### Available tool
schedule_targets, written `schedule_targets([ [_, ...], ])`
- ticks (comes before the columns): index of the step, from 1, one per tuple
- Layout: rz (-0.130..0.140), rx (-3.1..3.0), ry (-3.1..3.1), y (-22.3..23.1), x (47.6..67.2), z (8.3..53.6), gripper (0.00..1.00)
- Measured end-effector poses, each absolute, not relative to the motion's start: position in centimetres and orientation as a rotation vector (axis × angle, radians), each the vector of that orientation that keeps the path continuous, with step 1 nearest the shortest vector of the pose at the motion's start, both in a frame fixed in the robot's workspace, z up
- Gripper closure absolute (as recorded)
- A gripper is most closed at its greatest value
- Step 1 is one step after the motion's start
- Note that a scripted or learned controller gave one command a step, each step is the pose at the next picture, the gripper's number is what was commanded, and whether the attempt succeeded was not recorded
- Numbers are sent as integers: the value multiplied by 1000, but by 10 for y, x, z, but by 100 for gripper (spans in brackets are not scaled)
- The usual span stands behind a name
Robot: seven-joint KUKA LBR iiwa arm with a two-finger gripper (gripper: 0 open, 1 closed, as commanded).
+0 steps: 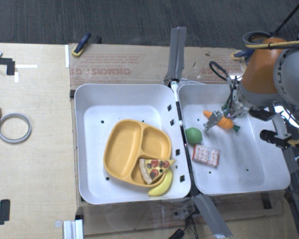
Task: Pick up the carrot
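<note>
- Camera view: the pincer (215, 121) is low in the right bin (249, 180), its grey fingers reaching the carrot (220, 122); whether they pinch it or stand spread cannot be told.
- The carrot lies on the floor of the right bin, in its upper middle, orange with a green tip.
- A green ball (193, 135) sits left of it by the bin's wall, a red-and-white packet (205, 156) just below.
- The left bin (89, 148) holds a yellow divided plate (124, 148) with a pizza slice (153, 168); a banana (162, 185) touches the plate's edge.
- A tape roll (13, 128) rests on the tabletop (35, 183).
</note>
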State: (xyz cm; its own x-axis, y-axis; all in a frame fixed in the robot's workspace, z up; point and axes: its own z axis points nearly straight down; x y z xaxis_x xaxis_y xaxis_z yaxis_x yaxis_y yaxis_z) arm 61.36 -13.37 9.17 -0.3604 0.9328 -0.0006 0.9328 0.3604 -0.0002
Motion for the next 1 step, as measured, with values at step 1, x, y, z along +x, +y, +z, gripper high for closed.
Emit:
schedule_targets([
  [1,0,1780,2586,-135,614,101,100],
])
